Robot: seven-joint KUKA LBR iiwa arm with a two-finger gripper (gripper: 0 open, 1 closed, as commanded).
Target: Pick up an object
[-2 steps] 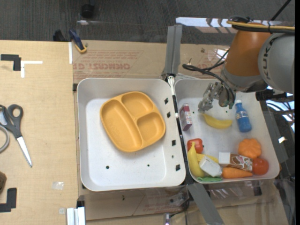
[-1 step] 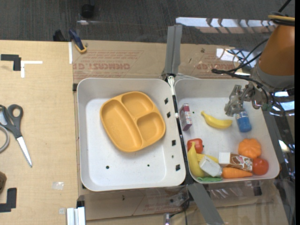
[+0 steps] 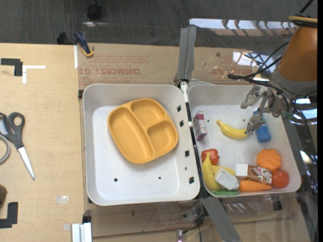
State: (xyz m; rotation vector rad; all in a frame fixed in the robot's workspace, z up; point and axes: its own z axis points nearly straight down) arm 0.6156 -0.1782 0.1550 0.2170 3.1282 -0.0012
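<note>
My gripper (image 3: 254, 123) hangs over the right bin (image 3: 229, 101), fingers spread, just at the right end of a small yellow banana (image 3: 231, 130). A blue cylinder (image 3: 263, 133) lies right beside the fingertips. Nothing sits between the fingers. Lower in the same bin lie an orange pumpkin-like toy (image 3: 268, 159), a red tomato (image 3: 280, 179), a carrot (image 3: 254, 186), a red pepper (image 3: 210, 157), a larger banana (image 3: 207, 175) and a dark red small box (image 3: 200, 125). The orange wrist band (image 3: 301, 54) is at the upper right.
The left bin (image 3: 96, 150) holds a yellow divided plate (image 3: 143, 130). Scissors (image 3: 17, 140) lie on the wooden bench at the far left. A grey divider strip (image 3: 185, 59) runs up between the bins. Cables trail near the arm at the right.
</note>
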